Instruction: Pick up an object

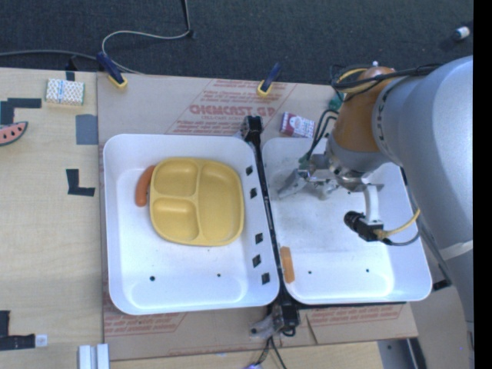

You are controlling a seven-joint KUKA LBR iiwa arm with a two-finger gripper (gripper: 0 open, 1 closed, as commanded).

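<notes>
Gripper [290, 184], fingers slightly apart and holding nothing, over the right bin [400, 283]; small orange piece [287, 264] at its 6 o'clock.

Glossy yellow plastic tray [197, 202]; smooth white plastic bins [127, 275]; matt cardboard underlay [223, 106]; pale wood bench [38, 244].

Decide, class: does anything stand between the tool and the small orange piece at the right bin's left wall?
Nothing visible does. The tool is over the right bin, and the orange piece lies nearer the camera by the left wall, bare white floor between.
</notes>
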